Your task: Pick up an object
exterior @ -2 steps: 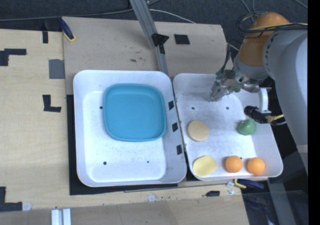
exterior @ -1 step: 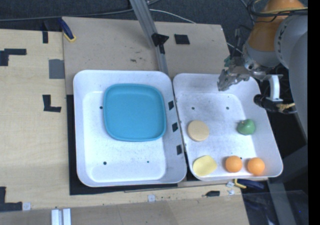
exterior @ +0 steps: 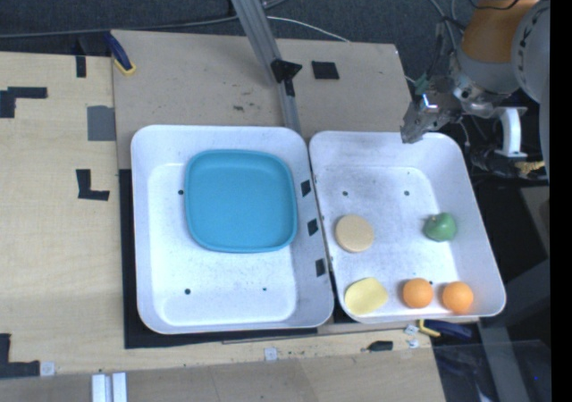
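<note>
The right bin (exterior: pixel 384 159) holds a tan round disc (exterior: pixel 355 234), a pale yellow piece (exterior: pixel 365 296), two orange balls (exterior: pixel 416 293) (exterior: pixel 457 297) and a small green object (exterior: pixel 440 227). A blue square plate (exterior: pixel 240 200) lies in the left bin (exterior: pixel 161 239). My gripper (exterior: pixel 416 124) hangs over the right bin's far right corner, well away from all the objects. Nothing shows between its fingers.
A slanted grey metal post (exterior: pixel 259 25) rises from behind the two bins. Cables run along the dark floor at the back. The arm's grey and orange wrist (exterior: pixel 500 25) fills the upper right. Black tape marks dot the wooden bench on the left.
</note>
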Motion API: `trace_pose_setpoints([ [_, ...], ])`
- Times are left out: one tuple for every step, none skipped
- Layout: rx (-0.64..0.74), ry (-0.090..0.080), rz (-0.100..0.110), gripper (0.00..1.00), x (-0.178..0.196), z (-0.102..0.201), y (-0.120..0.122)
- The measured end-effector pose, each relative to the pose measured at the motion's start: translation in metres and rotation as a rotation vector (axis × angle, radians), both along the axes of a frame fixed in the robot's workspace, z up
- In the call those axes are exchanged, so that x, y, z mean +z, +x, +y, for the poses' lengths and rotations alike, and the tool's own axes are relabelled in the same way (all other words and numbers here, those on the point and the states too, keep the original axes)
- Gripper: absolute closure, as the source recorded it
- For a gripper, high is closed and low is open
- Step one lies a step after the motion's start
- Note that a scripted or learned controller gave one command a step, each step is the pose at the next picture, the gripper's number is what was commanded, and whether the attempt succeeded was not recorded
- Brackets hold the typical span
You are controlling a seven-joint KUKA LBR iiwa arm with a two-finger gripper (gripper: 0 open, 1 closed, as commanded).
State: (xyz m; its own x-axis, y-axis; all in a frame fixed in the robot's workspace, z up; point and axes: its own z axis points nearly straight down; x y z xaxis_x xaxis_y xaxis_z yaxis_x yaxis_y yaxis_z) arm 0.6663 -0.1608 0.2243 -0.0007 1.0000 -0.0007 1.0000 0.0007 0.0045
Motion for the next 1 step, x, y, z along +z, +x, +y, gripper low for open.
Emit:
trace_pose_setpoints([
  [0.0,0.001,0.004,1.0,0.0037,0.0002,0.0001],
])
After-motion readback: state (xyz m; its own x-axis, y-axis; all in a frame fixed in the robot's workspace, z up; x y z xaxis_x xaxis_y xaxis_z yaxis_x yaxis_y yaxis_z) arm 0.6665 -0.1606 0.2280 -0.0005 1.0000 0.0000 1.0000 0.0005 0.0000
